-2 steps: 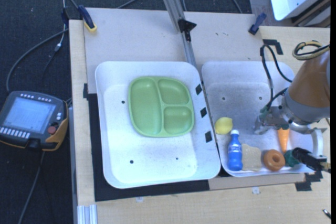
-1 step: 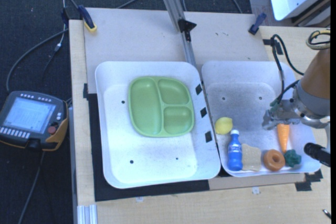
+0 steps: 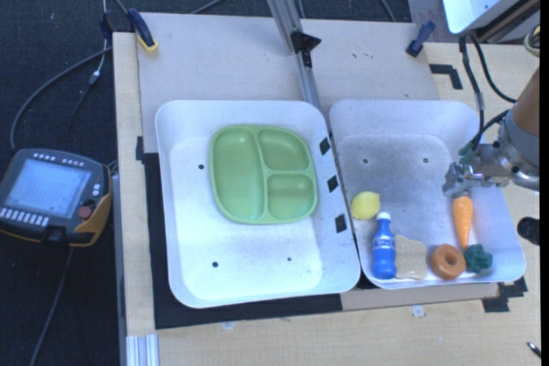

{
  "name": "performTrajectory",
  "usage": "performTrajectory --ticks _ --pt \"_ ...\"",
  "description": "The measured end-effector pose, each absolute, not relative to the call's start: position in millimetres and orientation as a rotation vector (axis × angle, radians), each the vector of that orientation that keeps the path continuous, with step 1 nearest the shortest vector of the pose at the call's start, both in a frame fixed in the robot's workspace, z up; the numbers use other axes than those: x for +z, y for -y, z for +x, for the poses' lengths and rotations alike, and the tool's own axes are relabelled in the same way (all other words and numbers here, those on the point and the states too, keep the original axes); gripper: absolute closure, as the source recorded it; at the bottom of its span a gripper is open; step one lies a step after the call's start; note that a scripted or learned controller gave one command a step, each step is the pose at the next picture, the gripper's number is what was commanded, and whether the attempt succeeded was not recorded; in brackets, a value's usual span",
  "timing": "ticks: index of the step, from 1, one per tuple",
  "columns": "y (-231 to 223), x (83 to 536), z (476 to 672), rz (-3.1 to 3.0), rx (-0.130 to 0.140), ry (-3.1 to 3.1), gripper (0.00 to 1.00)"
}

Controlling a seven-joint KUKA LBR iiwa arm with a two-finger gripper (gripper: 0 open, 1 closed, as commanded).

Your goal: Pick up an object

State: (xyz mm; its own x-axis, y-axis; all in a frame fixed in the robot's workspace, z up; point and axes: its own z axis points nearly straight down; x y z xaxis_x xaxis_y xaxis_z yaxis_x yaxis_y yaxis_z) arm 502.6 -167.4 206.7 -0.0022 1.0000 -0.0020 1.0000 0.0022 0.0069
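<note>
The toy carrot point(image 3: 463, 220), lying near the right bin's point(image 3: 403, 150) right wall just below the gripper point(image 3: 460, 179), looks light, stiff and slick, so you should pinch across its thick orange middle.

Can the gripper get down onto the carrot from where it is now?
Probably yes. The gripper hangs just above the carrot's top end, with nothing between them; the donut sits beyond its lower end.

Carrot point(image 3: 463, 220): orange toy, lay lengthwise by the right bin's point(image 3: 403, 120) right edge, green top point(image 3: 477, 257) toward the near right corner.
Neighbours: doughnut point(image 3: 446, 261) just beside its green top.
</note>
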Motion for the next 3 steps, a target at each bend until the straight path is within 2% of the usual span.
performTrajectory --ticks 1,2,3 --pt "111.7 202.3 515.6 2.215 0.003 -2.229 1.0" --pt "67.9 204.6 520.5 2.215 0.004 -2.23 1.0" --pt "6.9 210.9 516.8 2.215 0.004 -2.232 1.0"
